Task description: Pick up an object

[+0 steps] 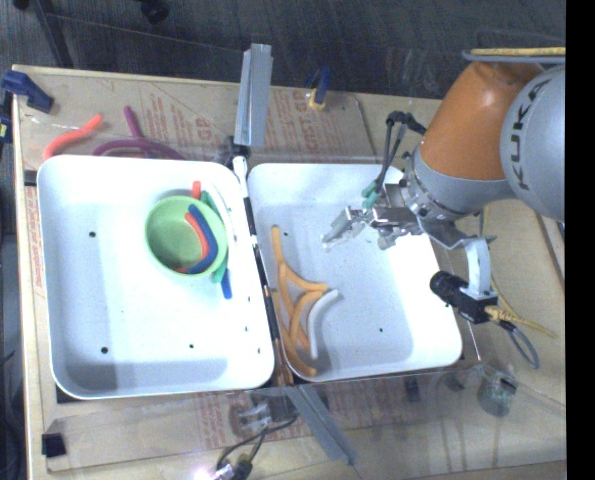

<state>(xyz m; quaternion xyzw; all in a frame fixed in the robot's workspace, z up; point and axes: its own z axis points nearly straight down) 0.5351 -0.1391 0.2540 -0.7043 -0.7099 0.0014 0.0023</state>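
Near the left wall of the right bin [432,343] lies a bendy orange-and-white tube piece [299,313], light and soft, best pinched mid-arm, while my gripper [339,228] hangs above with fingers spread, holding nothing.

2 bins sit side by side on the bench [377,423], the left bin [77,348] filling the left-centre of the frame and the right bin [417,338] the centre-right. A bowl [172,236] rests in the upper middle of the left bin, with a few curved strips [209,233] lying in it and over its right rim. In the right bin, a cluster of long bent pieces [295,308] lies along its lower-left side, near the wall shared with the left bin. The gripper [345,224] hangs over the upper middle of the right bin, the arm [487,128] entering from the upper right of the frame. Loose cables [127,146] lie on the bench behind the left bin, at upper left.
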